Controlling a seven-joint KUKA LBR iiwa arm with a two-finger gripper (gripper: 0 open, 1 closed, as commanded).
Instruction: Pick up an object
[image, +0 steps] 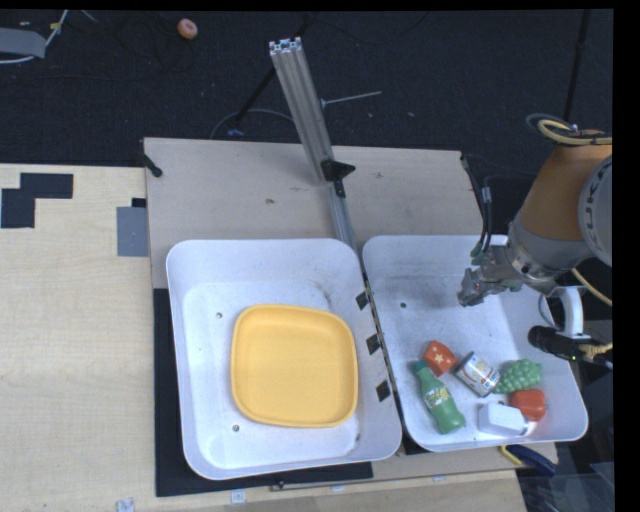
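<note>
Even, fairly bright light from above falls on both white bins (200, 290), with no harsh glare. Shadows are soft and short. The picture is slightly grainy, the floor (420, 60) behind dark.

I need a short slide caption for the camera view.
Gripper hovers over right bin; yellow plate lies in left bin.

Small toys, a green bottle (440, 399) and green grapes (520, 376) among them, lie clustered in the right bin's near corner
</note>
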